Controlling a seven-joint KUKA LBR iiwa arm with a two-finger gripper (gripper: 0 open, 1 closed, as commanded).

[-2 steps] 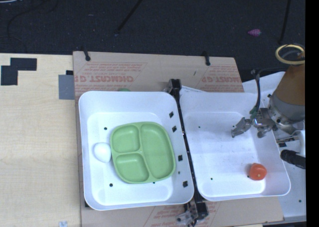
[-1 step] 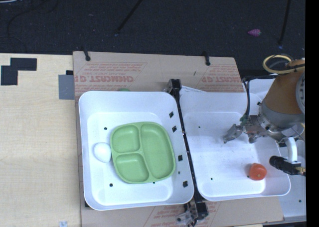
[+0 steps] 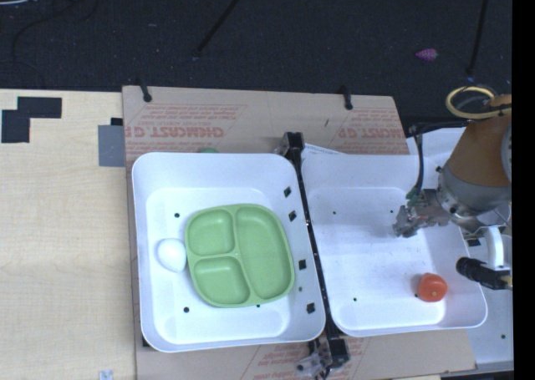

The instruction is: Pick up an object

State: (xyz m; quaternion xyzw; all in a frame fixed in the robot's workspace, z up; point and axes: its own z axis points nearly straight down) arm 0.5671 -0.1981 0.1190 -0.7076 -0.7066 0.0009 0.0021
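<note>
Orange object (image 3: 432, 287), small and rounded, is lying in the right-hand white bin (image 3: 368, 320), near that bin's front right corner, with bare white floor all round it. Seen from the overhead camera, the gripper (image 3: 407, 221) is hanging over the same bin, behind the orange object and a little to its left, well apart from it and touching nothing that can be made out. Its metal tip is showing as a small dark cluster against the white, and whether the claw is spread or pressed together I cannot tell; nothing is sitting between its tips. The grey arm (image 3: 476, 171) is reaching in from beyond the bin's right wall. In the left-hand bin (image 3: 217, 332), a green divided plate (image 3: 239, 253) is resting flat, with a white egg-shaped thing (image 3: 171, 254) touching its left rim. Judging by this, the task is at the approach stage: nothing is lifted yet. The next move is calling for the claw to travel forward and rightward until it is over the orange object, then descend around it, minding the nearby wall.
</note>
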